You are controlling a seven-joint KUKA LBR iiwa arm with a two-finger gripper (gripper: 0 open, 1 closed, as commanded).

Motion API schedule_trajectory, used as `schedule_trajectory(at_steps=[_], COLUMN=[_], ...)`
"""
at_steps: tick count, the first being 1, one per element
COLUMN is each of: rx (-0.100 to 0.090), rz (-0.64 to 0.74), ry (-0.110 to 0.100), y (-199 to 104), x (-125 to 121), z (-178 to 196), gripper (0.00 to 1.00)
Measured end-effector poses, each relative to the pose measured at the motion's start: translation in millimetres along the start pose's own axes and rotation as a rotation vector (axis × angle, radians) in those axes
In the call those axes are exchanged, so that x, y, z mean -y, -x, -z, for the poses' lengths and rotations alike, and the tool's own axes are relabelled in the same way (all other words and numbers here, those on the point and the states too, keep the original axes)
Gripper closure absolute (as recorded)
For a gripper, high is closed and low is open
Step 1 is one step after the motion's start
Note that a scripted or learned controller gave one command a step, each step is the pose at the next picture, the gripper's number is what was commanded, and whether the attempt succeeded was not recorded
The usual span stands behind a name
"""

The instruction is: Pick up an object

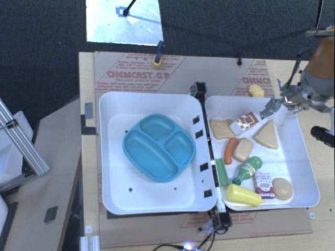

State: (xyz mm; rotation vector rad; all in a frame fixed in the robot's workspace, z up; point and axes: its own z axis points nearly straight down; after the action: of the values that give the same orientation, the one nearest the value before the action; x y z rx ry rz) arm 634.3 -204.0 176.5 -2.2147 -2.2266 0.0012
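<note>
I had lifted nothing yet: my gripper (274, 107) hung at the right bin's (309, 161) far edge, its grip state unclear to me, while the toy foods (246, 150) lay in that bin.

Arm (320, 69) cut off by right frame edge — upper links out of view. Hand (274, 106) small and blurred; finger state unreadable. Label on small carton (264, 185) too small to read. Table (57, 135) cropped at bottom edge.
</note>
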Motion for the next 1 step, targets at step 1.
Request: schedule_trajectory(at_steps=[1], rx=[0.0], rz=[-0.001], ry=[0.001], y=[2.0], x=[-2.0], z=[-41.5], gripper=[0.0])
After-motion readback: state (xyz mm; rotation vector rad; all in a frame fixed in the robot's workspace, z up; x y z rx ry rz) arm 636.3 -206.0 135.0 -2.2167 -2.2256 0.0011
